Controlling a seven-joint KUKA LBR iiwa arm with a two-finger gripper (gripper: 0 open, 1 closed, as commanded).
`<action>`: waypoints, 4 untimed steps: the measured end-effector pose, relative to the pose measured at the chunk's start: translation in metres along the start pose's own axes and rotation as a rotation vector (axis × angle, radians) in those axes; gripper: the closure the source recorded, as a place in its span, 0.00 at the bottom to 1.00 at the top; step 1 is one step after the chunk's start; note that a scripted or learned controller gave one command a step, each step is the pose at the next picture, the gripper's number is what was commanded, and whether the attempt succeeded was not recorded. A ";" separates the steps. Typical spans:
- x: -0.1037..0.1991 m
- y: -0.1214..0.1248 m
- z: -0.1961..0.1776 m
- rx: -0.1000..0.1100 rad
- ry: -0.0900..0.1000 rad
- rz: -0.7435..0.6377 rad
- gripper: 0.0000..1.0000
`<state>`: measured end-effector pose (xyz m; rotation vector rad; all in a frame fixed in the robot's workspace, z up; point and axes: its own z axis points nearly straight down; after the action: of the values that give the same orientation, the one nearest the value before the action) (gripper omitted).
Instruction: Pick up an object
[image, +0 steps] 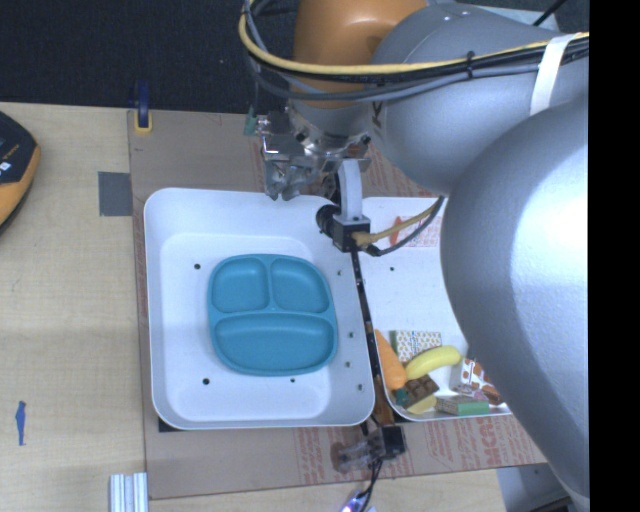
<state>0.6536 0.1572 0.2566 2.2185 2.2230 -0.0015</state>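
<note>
Pincer (290, 185) hangs over the left bin's (165, 300) far rim; open or closed, can't tell. Nothing seen in it. Banana (437, 358) and carrot (391, 362) lie in the right bin; pick seemingly not done.

Below me, a light wood bench (70, 330) with a brown cardboard sheet (250, 470) laid across it. Grey tape square (114, 193) left of the sheet. Blue clip (143, 108) at the sheet's far left corner. Yellow-and-black device (14, 165) at the left edge, partly cut off. Dark carpeted floor (120, 45) beyond the bench. Lighting even, soft shadows.
</note>
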 end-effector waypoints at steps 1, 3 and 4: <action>-0.115 -0.011 0.022 0.008 -0.005 0.009 1.00; -0.130 0.001 0.036 0.007 0.001 -0.009 1.00; -0.201 -0.068 -0.011 0.003 -0.001 0.006 1.00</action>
<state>0.5860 -0.0439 0.2675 2.2258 2.2177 -0.0067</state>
